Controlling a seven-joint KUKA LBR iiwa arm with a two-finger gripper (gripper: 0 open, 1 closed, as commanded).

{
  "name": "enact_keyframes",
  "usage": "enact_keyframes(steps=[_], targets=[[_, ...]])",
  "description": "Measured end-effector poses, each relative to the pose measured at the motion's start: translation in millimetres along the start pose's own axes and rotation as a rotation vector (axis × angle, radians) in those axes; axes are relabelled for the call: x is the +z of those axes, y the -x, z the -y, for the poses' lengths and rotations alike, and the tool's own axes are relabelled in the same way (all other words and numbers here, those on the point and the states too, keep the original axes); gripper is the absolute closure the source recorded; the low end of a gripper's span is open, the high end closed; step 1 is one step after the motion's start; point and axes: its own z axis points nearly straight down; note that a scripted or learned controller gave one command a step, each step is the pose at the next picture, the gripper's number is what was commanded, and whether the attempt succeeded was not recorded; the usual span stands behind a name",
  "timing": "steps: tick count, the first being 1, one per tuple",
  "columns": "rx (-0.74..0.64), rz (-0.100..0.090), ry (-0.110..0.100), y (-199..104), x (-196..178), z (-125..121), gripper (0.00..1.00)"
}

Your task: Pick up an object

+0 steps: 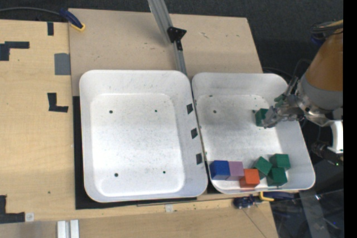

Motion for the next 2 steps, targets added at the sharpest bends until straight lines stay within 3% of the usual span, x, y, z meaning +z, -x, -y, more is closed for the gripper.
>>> enact_keyframes(steps=[1,2], targets=[[0.0,-0.001,-0.002,-0.4,-18.9,-0.8,1.0],[-0.005,-0.003,-0.003,-46.6,-29.1,-1.8,1.0]])
